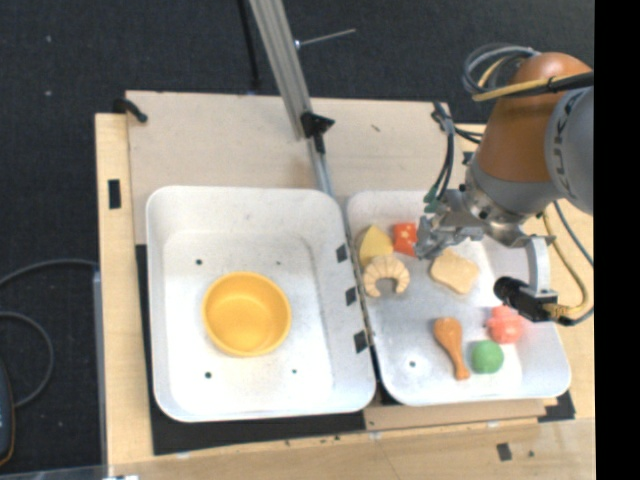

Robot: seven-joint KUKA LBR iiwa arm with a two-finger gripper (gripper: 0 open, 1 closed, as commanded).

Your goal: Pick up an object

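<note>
- Nearest me, along the front of the right bin, lie a toy drumstick and a green ball just beside it.
- A pinkish-red fruit sits right behind the green ball, touching or nearly so, with a black fitting on the arm's side close above it.
- Toward the middle of that bin rests a tan slice of toy bread, and to its left a toy croissant curls near the bin's left wall.
- Behind the croissant stands a yellow wedge — perhaps cheese — with a small red-orange piece just beside it on the right.
- The gripper hangs low over the back of the right bin, between the red-orange piece and the bread; I cannot tell from here how its jaws stand, nor whether it touches anything.
- The grey arm with its orange band reaches in from the right, cables looping round it.
- In the left bin a yellow bowl sits upright, well apart from everything else.
- A metal strut slants up from behind the bins.
</note>
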